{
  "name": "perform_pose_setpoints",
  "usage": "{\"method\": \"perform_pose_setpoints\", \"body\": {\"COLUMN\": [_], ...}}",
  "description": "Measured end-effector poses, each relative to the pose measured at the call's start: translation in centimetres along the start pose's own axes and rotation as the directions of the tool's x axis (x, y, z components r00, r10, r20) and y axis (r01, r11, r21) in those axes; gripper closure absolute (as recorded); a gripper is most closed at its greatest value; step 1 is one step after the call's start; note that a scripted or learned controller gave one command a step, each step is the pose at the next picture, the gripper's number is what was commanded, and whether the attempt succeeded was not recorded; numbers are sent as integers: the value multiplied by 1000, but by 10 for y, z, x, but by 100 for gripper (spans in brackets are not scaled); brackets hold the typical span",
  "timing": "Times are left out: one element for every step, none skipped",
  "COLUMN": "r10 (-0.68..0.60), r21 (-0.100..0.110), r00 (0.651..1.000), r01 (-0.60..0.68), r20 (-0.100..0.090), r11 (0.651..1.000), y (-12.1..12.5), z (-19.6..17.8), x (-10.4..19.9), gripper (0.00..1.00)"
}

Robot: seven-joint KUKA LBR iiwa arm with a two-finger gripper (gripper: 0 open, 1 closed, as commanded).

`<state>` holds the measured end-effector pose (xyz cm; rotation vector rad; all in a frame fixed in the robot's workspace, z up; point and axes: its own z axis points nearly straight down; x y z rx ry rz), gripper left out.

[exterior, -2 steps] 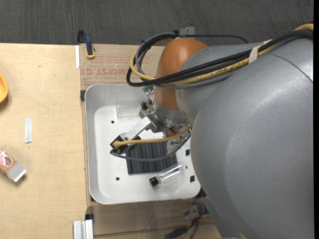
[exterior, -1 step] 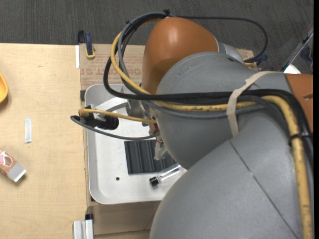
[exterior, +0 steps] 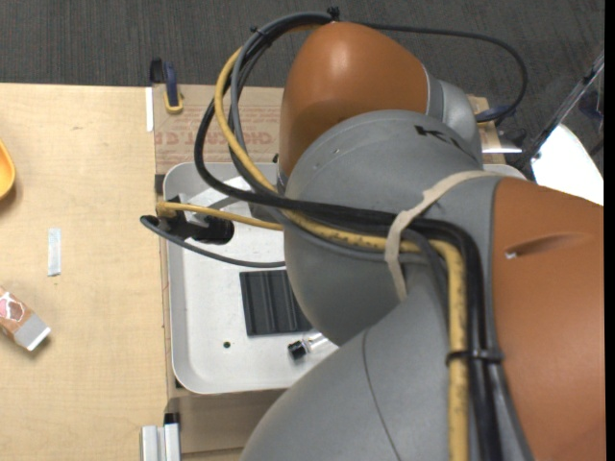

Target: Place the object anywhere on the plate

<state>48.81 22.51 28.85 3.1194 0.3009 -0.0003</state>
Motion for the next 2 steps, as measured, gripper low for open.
{"method": "perform_pose_setpoints", "body": {"r10": [0, -8], "r21": [0, 4], "r00": [1000, 1000], "r01": [0, 8], "r20": [1, 4], "r11": [1000, 1000], "y": [0, -5], "z": [0, 159], "x": [0, -11], "gripper": [0, 0]}}
